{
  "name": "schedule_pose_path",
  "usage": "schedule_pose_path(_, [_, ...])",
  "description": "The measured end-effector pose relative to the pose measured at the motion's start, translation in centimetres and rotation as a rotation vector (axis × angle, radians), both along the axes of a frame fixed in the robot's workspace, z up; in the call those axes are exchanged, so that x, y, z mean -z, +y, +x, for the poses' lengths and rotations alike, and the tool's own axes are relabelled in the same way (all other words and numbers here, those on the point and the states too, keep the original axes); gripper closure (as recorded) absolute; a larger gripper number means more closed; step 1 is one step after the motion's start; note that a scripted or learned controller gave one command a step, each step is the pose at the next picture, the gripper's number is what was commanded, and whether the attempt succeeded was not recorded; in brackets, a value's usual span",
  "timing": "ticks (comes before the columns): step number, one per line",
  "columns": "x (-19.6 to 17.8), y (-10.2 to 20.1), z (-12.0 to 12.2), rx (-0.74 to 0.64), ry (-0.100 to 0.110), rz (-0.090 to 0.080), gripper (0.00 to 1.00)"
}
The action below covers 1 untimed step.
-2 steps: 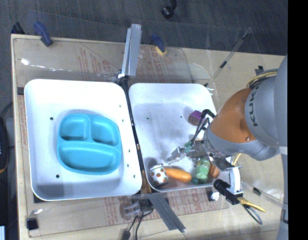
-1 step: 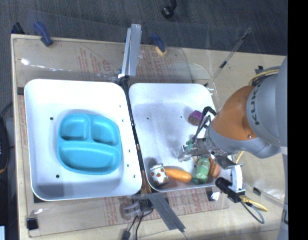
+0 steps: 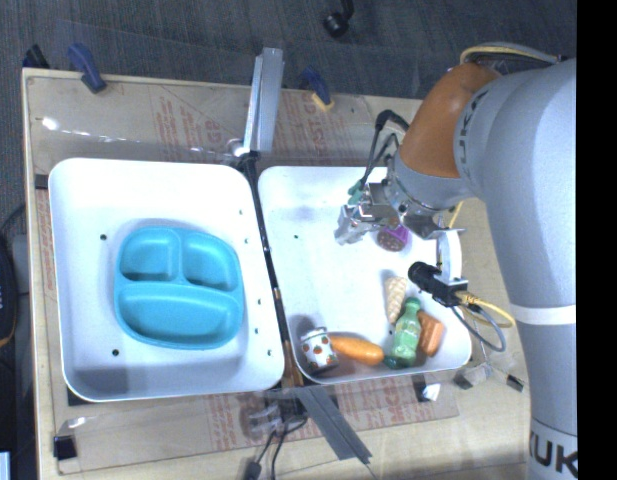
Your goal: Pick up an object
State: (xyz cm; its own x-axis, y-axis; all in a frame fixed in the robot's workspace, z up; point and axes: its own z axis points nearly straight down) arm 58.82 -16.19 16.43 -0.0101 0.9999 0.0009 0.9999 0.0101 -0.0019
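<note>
The gripper (image 3: 360, 218) is hovering over the right bin (image 3: 308, 268), maybe near a purple thing (image 3: 393, 236); finger state's impossible to tell. Toys, including a green bottle (image 3: 407, 332), are lying in the bin's near corner.

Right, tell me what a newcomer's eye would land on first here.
The bright blue three-compartment plastic tray in the left white bin stands out first. Next comes the big grey arm with its orange band, its end effector low over the right white bin. A cluster of small toy foods, including a green bottle, sits along that bin's near edge.
</note>
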Motion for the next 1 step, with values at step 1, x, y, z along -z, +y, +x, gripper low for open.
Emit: schedule_pose_path(1, [7.34,-3.56,-7.04,0.003,0.002,0.000,1.00])
